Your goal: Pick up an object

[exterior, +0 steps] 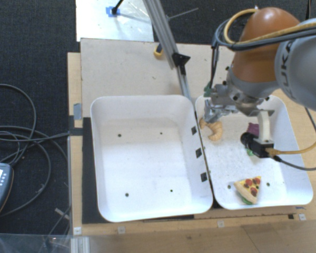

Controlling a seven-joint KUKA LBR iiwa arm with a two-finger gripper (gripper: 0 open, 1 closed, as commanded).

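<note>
My wrist hides most of my gripper (215,115), so I cannot tell its state above the curved tan croissant (213,128) near the right bin's (300,191) left wall, purple block (252,127) half-covered

Dark carpet floor (31,46) surrounds the light wooden surface (121,67). Black cables (21,136) loop at left; white sheet (108,12) behind, evenly lit.
</note>
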